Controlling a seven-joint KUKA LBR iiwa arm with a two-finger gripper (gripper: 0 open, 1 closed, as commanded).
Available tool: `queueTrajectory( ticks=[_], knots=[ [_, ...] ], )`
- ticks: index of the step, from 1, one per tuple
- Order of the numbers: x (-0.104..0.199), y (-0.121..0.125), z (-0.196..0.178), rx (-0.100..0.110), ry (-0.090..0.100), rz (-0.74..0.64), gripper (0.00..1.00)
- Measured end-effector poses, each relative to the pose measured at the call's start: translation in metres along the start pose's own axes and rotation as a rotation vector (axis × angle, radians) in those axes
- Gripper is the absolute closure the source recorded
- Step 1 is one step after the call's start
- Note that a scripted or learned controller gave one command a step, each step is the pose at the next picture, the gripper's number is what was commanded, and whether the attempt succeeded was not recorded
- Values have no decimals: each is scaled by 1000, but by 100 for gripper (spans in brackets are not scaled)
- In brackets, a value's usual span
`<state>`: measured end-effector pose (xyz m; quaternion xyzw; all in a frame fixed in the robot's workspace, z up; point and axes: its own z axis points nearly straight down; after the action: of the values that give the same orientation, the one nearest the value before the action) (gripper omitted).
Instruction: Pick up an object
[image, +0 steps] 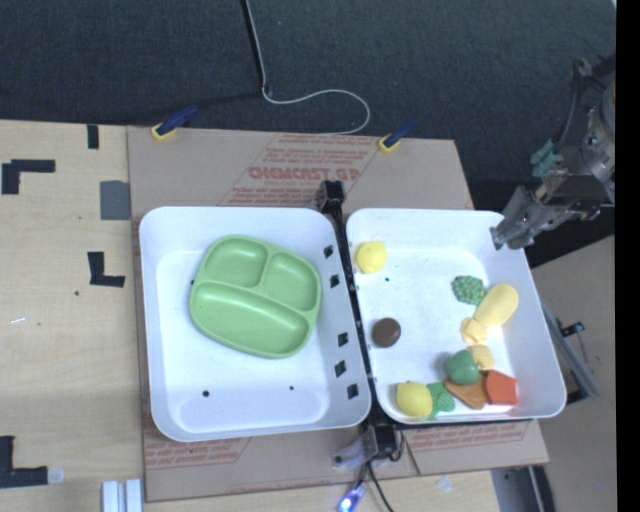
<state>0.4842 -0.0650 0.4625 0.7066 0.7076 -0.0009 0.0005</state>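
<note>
The right bin (420, 222) holds several small toy foods: a yellow ball (371, 256) near its back left, a brown disc (386, 331) in the middle, and a green knobbly piece (466, 289) beside a pale yellow piece (494, 308) at the right. At the front right lie a yellow lemon (414, 399), a green round piece (461, 366) and an orange-red piece (498, 387). My gripper (513, 229) hangs at the bin's back right corner, above the rim, away from all the toys. Nothing is seen in it.
The left bin (165, 330) holds a green divided plate (256, 294). Black clips run along the seam between the bins. A white cable (300, 98) lies on the dark cloth behind. Both bins rest on cardboard.
</note>
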Motion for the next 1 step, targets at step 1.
queueTrajectory(
  ticks=[1],
  knots=[
    [72, -1, 98, 12, 3, -6, 100]
  ],
)
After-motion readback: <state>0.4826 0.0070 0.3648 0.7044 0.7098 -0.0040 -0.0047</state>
